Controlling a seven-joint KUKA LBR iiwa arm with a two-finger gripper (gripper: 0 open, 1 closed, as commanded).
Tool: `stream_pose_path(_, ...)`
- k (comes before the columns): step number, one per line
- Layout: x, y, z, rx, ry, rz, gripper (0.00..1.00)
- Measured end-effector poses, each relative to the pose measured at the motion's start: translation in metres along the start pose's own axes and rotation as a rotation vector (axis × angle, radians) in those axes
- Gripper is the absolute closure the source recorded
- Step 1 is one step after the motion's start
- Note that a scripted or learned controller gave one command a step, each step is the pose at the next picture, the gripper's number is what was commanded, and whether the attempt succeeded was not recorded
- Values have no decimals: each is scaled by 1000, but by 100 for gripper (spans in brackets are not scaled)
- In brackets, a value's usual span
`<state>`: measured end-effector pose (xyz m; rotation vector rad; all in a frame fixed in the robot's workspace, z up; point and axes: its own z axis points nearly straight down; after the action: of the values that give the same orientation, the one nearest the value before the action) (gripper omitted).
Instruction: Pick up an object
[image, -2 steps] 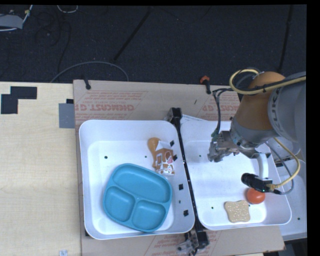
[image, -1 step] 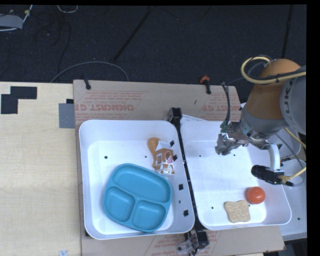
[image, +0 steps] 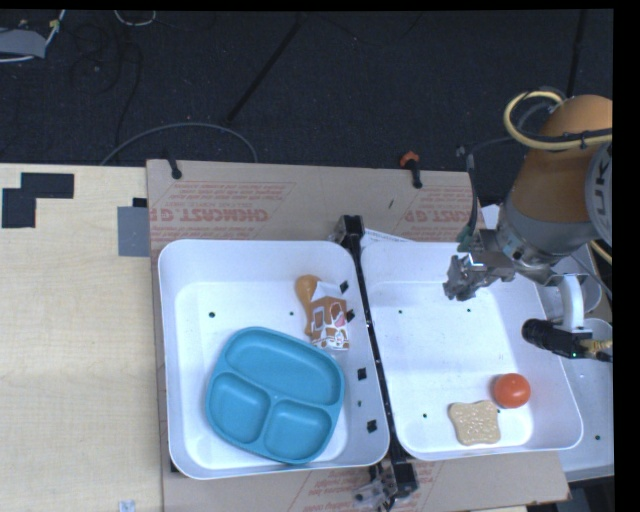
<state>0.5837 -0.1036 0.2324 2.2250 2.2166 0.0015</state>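
Cardboard print mirrored — unreadable; gripper over right bin.

Robotics lab, not a home or kitchen. Giveaways: industrial arm with orange band reaching in from the right, over two shallow white bins set side by side on a cardboard sheet — the sheet is held down by clamps at its far edge. The cardboard sits on a pale wooden desk with black and grey tape patches left of the bins. Beyond the cardboard, dark carpet floor with loose cables — typical test-cell clutter. Bin contents look like toy props: blue divided plate, plastic food.
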Motion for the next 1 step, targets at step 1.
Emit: stream_pose_path(1, 40, -24, -3, 6, 2, -6, 100)
